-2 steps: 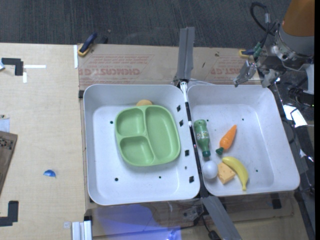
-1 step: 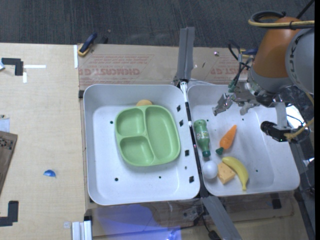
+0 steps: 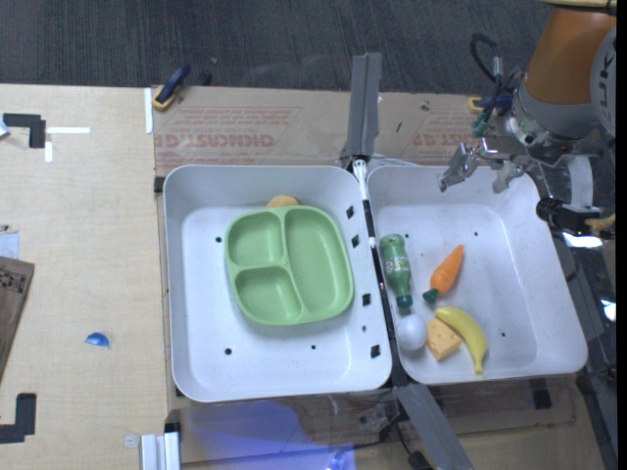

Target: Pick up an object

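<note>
Two bins share our bench; the gripper [image 3: 482, 167] hangs with fingers apart over the right bin's [image 3: 519, 262] far edge. We favour the carrot [image 3: 447, 268] at mid-bin: light, rigid, gripped across its middle.

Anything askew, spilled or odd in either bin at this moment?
Mostly tidy. The green bottle lies on its side in the right bin, against the divider. A small yellow-orange object peeks from behind the green divided plate in the left bin, mostly hidden. Nothing looks spilled or damaged.
</note>
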`<state>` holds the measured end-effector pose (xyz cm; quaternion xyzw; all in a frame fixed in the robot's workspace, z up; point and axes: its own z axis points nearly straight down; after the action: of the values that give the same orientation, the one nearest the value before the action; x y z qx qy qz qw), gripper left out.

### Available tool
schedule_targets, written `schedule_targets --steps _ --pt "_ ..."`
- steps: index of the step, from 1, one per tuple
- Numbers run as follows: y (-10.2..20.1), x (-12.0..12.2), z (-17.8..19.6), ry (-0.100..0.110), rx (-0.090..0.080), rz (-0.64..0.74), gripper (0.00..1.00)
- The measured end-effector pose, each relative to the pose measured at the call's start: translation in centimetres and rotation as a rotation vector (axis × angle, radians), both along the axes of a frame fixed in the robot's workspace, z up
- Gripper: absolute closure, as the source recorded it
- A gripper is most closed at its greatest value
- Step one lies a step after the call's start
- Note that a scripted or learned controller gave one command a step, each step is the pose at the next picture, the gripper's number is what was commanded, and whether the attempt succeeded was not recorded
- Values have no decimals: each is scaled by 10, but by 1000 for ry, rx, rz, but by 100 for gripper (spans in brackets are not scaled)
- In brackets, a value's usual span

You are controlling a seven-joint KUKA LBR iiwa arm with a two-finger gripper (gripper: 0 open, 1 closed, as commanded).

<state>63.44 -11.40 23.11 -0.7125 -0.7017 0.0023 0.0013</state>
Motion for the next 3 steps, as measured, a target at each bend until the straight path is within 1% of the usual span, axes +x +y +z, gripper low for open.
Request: schedule_targets --steps 1,2,3 --pt "44 -24 30 1 1 -1 0" --pt "7 -37 28 3 0 -29 0" --pt "17 -73 -93 1 3 248 0"
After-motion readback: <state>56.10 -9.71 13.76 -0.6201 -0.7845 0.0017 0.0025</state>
